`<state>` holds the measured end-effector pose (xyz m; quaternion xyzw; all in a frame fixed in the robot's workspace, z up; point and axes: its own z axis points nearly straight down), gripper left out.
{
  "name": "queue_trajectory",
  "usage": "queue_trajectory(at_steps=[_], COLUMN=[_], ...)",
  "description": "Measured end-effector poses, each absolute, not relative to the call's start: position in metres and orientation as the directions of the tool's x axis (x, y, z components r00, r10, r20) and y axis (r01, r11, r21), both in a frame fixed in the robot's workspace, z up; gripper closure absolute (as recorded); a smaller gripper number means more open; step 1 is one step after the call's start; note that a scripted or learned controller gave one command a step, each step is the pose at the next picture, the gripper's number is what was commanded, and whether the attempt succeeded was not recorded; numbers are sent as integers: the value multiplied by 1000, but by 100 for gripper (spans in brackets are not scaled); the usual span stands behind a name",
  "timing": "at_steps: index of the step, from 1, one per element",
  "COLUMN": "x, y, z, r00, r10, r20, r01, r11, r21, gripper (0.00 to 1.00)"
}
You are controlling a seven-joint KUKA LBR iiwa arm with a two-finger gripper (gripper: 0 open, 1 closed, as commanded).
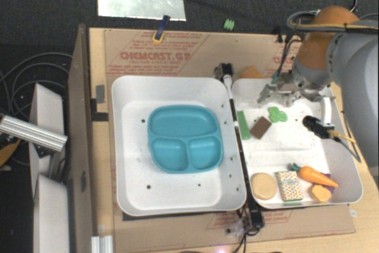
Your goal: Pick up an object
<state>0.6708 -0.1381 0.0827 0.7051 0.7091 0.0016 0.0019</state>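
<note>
From where I stand, the arm reaches in from three o'clock and its gripper hangs low over the twelve o'clock end of the right bin. Whether the pincer is apart or together I cannot tell, as the wrist covers it. Nothing shows clamped in it.

Just beside it, toward six o'clock, a small green piece lies on the bin floor. I take that for the thing being picked, since the tool sits nearer to it than to anything else. A brown block lies close at the piece's eight o'clock, which might crowd a grab. A green stick lies along the divider at nine o'clock.

The other things are bunched at the bin's six o'clock rim, well apart from the gripper: a cookie, a patterned box, a carrot and an orange slice. The left bin carries a teal tray.

My guess is the pick is not yet made.
</note>
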Motion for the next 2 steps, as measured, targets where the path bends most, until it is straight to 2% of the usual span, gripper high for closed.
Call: queue_trajectory(at_steps=[1, 2], x=[633, 636], y=[-116, -117], z=[84, 96], r00=[-1, -3], r10=[1000, 1000], r20=[0, 0], r01=[1000, 1000], r11=[1, 3], r21=[-1, 6], gripper=[0, 100])
